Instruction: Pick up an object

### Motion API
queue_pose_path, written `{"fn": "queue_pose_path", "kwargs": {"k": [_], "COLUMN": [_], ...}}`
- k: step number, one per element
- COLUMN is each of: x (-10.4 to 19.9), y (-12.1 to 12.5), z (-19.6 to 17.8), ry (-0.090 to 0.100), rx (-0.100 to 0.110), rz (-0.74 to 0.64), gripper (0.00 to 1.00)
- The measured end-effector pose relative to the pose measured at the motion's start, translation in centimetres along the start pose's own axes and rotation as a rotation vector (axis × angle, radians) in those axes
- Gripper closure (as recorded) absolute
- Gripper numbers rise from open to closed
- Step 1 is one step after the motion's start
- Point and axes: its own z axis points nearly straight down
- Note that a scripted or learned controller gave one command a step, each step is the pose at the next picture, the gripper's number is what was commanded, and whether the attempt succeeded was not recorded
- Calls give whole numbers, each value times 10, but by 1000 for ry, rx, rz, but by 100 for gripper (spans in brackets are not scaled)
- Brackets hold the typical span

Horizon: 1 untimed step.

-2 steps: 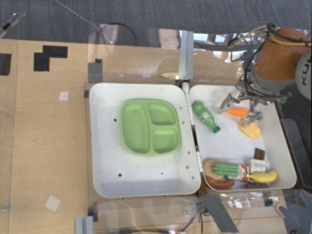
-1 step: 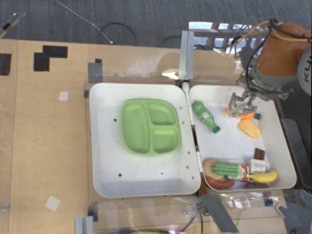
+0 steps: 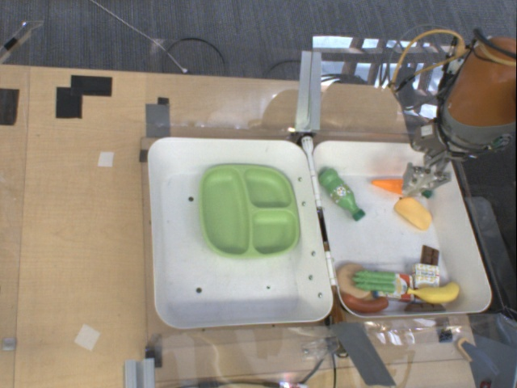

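Pale wooden bench (image 3: 73, 241) carried two shallow white bins side by side. Within the left bin (image 3: 174, 297) lay a green divided plate (image 3: 247, 210). Across the right bin (image 3: 477, 273) were scattered a green bottle (image 3: 340, 192), an orange carrot (image 3: 387, 186), a yellow lemon-like piece (image 3: 413, 212), and, heaped at the near edge, a banana (image 3: 437, 294) among other toy foods. At the carrot's right end, over the bin's far right part, hung the gripper (image 3: 423, 181); how its jaws stood could not be told.

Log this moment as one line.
gripper: right bin, at carrot | lemon just below | bottle lying | nothing seen held
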Motion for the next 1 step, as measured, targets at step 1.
{"fn": "queue_pose_path", "kwargs": {"k": [1], "x": [-21], "y": [68], "z": [21], "ry": [0], "rx": [1], "rz": [477], "gripper": [100]}}
